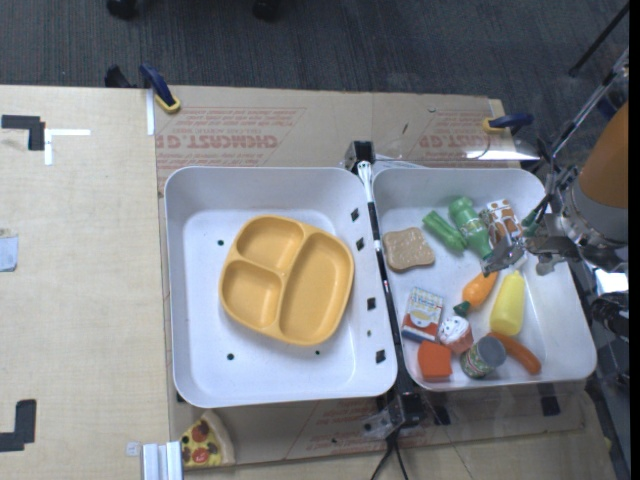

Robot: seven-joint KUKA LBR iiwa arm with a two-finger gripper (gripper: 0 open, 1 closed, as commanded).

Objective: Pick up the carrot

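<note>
Right then, operator: you had the gripper [503,253] low in the right bin [560,368], reaching in from the right edge, its fingertips at the carrot's upper end. Whether those fingers were parted or pressed together you could not tell, since they were small and dark against the clutter.

Crowding the fingers, you had a yellow bottle-shaped toy [508,305] just below them and touching the carrot's side. Above them sat a printed packet [498,215], with a green bottle [466,218] and a green pod-like piece [442,230] further off on the far side. Beyond the carrot from the fingers lay a slice of bread [409,249], well apart. Lower down from the fingers were a small carton [424,311], a red block [434,361], a tin can [484,356] and an orange sausage [520,352]. In the left bin [190,268], you had a yellow divided plate [287,279].

The carrot [480,289] was short, bright orange, lying tilted on the bin floor, its upper end just under the fingertips.
</note>
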